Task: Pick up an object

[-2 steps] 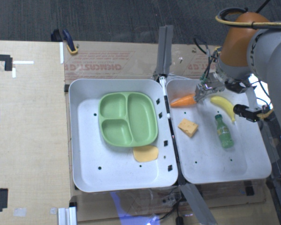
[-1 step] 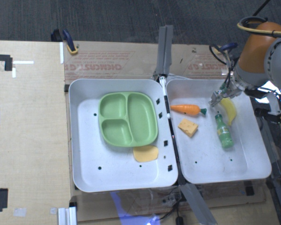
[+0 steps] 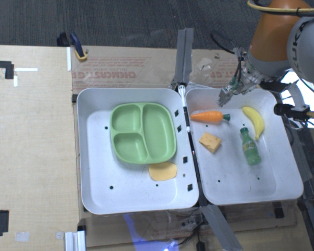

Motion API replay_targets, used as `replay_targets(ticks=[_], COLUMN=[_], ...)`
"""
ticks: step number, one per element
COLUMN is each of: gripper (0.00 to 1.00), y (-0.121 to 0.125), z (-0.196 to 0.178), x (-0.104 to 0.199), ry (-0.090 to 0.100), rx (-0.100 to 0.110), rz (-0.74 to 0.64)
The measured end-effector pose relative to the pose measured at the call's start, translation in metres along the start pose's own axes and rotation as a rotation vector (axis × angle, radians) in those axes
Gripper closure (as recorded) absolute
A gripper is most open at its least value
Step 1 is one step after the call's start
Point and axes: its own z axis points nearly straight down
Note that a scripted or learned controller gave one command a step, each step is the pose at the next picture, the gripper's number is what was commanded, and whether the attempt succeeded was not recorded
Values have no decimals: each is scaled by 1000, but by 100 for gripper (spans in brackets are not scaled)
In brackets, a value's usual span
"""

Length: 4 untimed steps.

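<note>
Flanking carrot (image 3: 206, 117): cheese (image 3: 210, 142), banana (image 3: 254, 121)

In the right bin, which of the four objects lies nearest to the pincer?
The orange carrot, lying just below the pincer at the bin's upper left. The banana, cheese wedge and green bottle lie farther away.

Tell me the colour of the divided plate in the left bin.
Light green; the divided plate shows plainly in the camera view.

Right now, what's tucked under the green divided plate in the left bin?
A flat yellow piece pokes out from beneath the front edge of the green plate. How far it runs under the plate is hidden, as is anything else below it.
</note>
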Motion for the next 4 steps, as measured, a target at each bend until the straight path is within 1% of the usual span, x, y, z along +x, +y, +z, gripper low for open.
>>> replay_targets(ticks=[1,2,3,4], gripper=[100,100,100,0], y=[-30,-71,-59,-59], z=[-99,-17,7,7], x=[-33,1,1,1], ry=[-1,2,1,1], rx=[1,3,5,5], rz=[53,291,591,591])
